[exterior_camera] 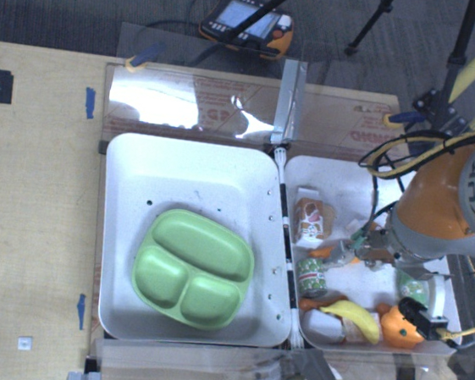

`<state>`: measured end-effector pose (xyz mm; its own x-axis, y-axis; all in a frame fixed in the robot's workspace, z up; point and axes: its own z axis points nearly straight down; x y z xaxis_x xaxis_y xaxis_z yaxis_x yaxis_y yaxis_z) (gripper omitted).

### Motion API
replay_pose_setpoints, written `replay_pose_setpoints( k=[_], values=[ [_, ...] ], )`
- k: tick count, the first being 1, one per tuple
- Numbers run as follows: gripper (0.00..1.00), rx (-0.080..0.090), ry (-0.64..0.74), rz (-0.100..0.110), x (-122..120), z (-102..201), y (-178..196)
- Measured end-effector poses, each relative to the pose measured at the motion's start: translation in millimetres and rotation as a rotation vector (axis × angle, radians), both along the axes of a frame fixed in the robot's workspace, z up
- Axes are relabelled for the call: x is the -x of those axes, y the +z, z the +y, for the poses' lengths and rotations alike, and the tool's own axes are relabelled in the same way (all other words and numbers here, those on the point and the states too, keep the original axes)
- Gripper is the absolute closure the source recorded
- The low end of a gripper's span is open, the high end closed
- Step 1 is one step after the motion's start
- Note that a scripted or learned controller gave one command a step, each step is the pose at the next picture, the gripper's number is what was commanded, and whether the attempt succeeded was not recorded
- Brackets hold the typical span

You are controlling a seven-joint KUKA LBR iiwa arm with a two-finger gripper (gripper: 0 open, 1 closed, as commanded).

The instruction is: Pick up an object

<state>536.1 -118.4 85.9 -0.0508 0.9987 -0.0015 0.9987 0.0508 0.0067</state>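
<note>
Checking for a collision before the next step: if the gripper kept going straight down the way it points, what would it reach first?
Probably the small green-labelled can or the white bin floor beside it; the gripper hangs above that spot, though depth is unclear.

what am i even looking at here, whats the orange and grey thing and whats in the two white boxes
The picture comes from one camera fixed above a workbench, looking down at a slant. The grey and orange thing on the right is a robot arm. Its job is to pick up an object. It reaches down into the right bin, and its gripper sits low among the items there, but the view is too cluttered to tell whether it holds anything.

The left bin has a green divided plate in it. The right bin holds small toy-like groceries: a banana, an orange piece, a small green can and a brown packet. The device beyond the bins looks like a handheld controller.
</note>
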Motion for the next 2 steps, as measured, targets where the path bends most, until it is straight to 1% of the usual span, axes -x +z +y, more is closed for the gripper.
replay_pose_setpoints(
  k=[1,2],
  values=[
    [0.00,-0.001,0.006,0.003,-77.0,21.0,-0.7],
    [0.00,-0.004,0.138,0.049,-121.7,12.3,-2.7]
  ],
)
